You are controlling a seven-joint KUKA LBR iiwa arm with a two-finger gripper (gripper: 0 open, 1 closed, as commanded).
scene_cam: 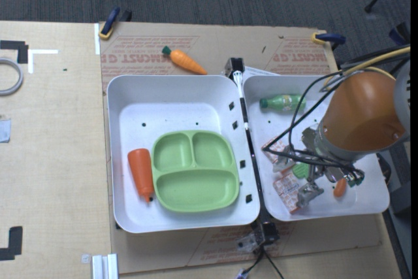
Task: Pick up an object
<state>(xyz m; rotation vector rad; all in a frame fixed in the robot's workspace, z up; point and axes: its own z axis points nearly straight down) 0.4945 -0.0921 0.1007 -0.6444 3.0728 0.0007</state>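
Observation:
My gripper hangs low over the right bin, mostly hidden under the orange wrist band and its cables. It sits among crumpled red-and-white snack packets. A small green item lies just left of it, and a small orange piece just right of it. A green bottle lies on its side at the bin's far end, apart from the gripper. I cannot see anything held.
The left bin holds a green divided plate and an orange-red cylinder beside it. A toy carrot lies on the cardboard behind the bins. Clamps join the bins at the middle.

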